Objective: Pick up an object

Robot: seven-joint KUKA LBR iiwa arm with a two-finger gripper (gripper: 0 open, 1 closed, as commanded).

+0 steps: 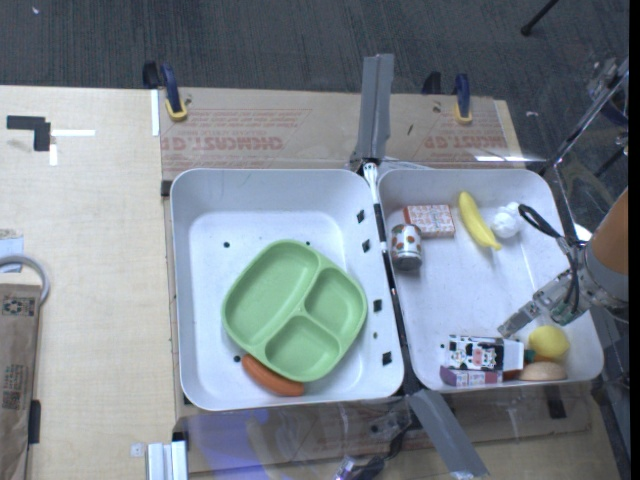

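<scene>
gripper [537,311]: low in the right bin [455,278], near its right wall, reaching in from the right
fingers [522,318]: can't tell if spread or closed, they blur into one grey streak; nothing visibly between them
lemon [548,342]: just below-right of the fingertips, close, contact unclear
carton [482,354]: black-and-white box just below-left of the tips, lying flat at the front wall
peach [541,371]: orange-pink item below the lemon, farther from the tips
banana [477,219]: well up-left of the fingers, apart
white ball [505,223]: just right of the banana, above the fingers
can [405,245]: far left of the fingers, by the divider
patterned box [430,218]: up-left, beside the can
left bin [200,268]: green divided plate [294,310], orange sausage [272,377] poking out under its front edge
</scene>
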